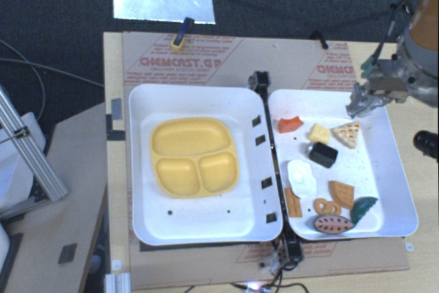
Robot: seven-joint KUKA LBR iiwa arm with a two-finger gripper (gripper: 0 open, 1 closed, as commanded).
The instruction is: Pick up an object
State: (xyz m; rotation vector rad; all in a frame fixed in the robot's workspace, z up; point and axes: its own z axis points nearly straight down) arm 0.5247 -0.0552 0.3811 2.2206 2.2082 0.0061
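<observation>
Grey arm body (420, 55) is seen at right edge of frame, tan-orange band (426, 17) above wrist. Dark cable is routed alongside. Metallic grey gripper (359, 105) is fitted, with a small teal patch near its mount.

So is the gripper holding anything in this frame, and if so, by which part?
Nothing is held. The gripper hangs above the right bin, just above the pizza slice, with nothing between its fingers.
</observation>
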